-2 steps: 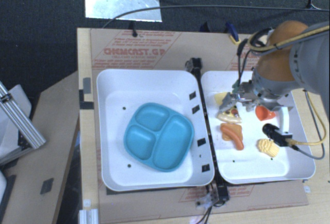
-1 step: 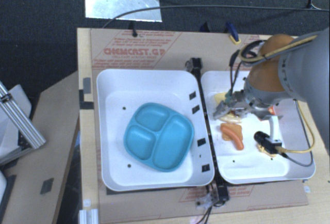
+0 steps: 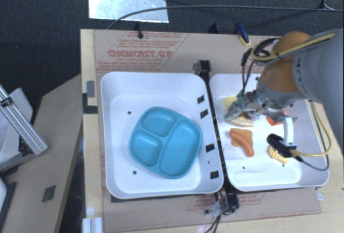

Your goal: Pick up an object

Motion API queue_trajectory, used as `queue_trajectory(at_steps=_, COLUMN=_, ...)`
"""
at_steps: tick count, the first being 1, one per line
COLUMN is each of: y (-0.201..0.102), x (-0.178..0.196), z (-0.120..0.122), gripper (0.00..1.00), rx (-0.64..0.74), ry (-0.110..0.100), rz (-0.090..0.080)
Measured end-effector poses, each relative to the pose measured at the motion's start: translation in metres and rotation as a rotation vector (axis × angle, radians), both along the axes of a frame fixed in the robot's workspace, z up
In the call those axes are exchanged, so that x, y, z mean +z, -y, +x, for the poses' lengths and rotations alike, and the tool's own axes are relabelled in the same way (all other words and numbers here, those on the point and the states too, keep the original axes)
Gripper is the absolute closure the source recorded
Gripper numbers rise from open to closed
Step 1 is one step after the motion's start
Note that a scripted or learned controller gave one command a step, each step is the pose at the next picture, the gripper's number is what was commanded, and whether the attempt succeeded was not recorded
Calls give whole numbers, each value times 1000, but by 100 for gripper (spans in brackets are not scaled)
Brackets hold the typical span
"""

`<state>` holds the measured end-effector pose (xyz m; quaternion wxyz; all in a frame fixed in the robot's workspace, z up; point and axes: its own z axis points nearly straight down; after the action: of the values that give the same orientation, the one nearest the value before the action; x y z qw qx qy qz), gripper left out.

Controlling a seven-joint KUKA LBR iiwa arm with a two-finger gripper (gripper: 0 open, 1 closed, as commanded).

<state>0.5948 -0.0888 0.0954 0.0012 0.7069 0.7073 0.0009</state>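
My gripper [image 3: 238, 112] is low in the right bin [image 3: 306, 175], near its back left part, with the grey arm [image 3: 317, 71] reaching in from the right. It hovers over or touches a small pale yellow object [image 3: 230, 102] that peeks out at its left side; whether anything is held is hidden. An orange sausage-shaped object [image 3: 242, 140] lies just in front of the gripper, apart from it. A red object [image 3: 277, 114] shows partly under the wrist.
A blue divided plate [image 3: 165, 142] lies in the left bin [image 3: 115, 119]. A small cream-coloured lump [image 3: 278, 155] sits in the right bin toward the front right. A black divider [image 3: 212, 130] runs between the bins.
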Motion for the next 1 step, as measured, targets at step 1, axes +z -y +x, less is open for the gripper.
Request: queue_trajectory(at_steps=1, y=7, x=46, z=1, gripper=100, rx=-2, ry=2, rz=0)
